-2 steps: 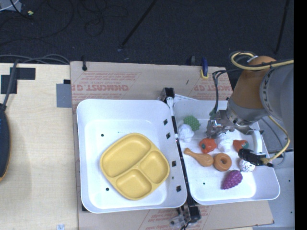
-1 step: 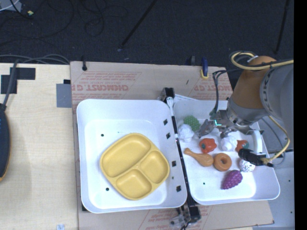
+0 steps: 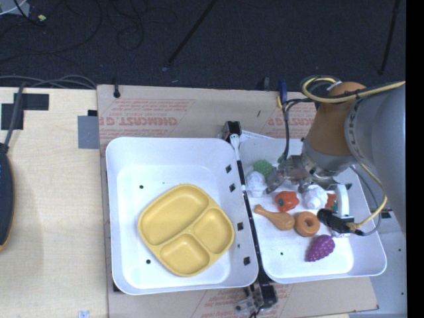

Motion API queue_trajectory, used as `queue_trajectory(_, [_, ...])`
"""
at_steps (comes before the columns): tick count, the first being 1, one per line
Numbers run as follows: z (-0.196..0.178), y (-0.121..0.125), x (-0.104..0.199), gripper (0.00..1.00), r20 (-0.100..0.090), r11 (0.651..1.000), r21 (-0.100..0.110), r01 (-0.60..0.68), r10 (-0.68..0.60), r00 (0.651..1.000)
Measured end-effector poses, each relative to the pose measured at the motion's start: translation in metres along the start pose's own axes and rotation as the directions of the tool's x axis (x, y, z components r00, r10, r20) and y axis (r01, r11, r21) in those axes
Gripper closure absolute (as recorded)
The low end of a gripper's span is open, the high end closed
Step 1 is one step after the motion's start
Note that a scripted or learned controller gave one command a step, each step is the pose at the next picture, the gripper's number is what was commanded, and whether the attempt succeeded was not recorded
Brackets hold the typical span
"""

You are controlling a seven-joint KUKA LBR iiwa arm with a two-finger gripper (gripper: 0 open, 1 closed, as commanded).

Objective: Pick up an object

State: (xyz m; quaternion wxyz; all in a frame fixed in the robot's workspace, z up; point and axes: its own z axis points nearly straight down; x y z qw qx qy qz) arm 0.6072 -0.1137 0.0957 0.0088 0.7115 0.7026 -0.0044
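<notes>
While two shallow white bins sit side by side on the bench, their contents are uneven: the left bin (image 3: 122,177) carries one yellow divided tray (image 3: 186,228) with three compartments, all bare, and the right bin (image 3: 368,260) carries a cluster of small toy foods. Counted, these are one green piece (image 3: 264,167) at the top, one white piece (image 3: 256,181) just below it by the divider, one red tomato-like piece (image 3: 287,201), one tan drumstick (image 3: 275,217), one brown doughnut (image 3: 307,224), one purple grape bunch (image 3: 320,248), and another white piece (image 3: 317,196) under the wrist.

One arm (image 3: 334,128), grey with an orange band, reaches in from the right, and its gripper (image 3: 291,176) hangs low over the upper middle of the right bin. How its jaws stand cannot be made out, nor whether anything is in them. The red piece lies just below the gripper, the green piece just to its left, the doughnut and drumstick a little farther down, and the grapes well apart near the front.
</notes>
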Motion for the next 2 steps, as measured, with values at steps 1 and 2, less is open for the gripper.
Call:
queue_trajectory(1, [0.0078,-0.0335,0.0180,0.00,-0.020,1.000,0.011,0.008,-0.008,1.000])
queue_trajectory(2, [-0.0020,-0.0330,0.0156,1.00,-0.020,1.000,0.012,0.003,-0.003,1.000])
